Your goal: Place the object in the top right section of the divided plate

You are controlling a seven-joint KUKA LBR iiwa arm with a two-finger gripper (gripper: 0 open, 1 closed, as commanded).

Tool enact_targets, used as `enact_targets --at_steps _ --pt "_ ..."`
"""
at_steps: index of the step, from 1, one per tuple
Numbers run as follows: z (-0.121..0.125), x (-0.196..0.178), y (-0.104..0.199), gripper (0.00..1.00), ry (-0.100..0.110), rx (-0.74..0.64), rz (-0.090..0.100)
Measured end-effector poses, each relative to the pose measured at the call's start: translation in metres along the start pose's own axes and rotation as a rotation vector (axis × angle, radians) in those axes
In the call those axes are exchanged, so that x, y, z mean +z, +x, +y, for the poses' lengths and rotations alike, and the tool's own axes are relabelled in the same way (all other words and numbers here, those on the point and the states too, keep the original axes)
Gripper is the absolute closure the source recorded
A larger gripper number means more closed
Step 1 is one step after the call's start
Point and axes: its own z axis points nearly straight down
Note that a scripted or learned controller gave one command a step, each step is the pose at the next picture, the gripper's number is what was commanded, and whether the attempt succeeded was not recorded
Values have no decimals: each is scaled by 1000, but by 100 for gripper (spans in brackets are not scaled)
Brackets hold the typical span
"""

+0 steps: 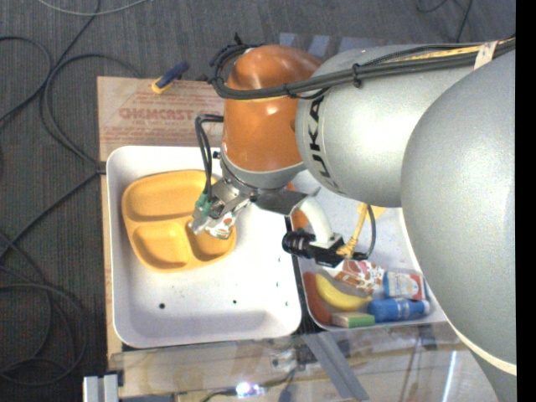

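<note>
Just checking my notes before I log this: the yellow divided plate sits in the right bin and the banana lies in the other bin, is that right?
Not quite. The camera view shows the yellow divided plate in the left bin, not the right one. The banana does lie in the other bin, the right bin, beside a blue bottle.

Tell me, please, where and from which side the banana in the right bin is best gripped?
Grip the banana across its middle, coming straight down from above. It lies flat, its curved yellow body exposed on top, while a box and a blue bottle crowd its lower side, so side approaches look blocked.
</note>
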Motion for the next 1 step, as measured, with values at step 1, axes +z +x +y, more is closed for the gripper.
enact_targets --at_steps 1 --pt "13 -2 -11 100 2 361 0"
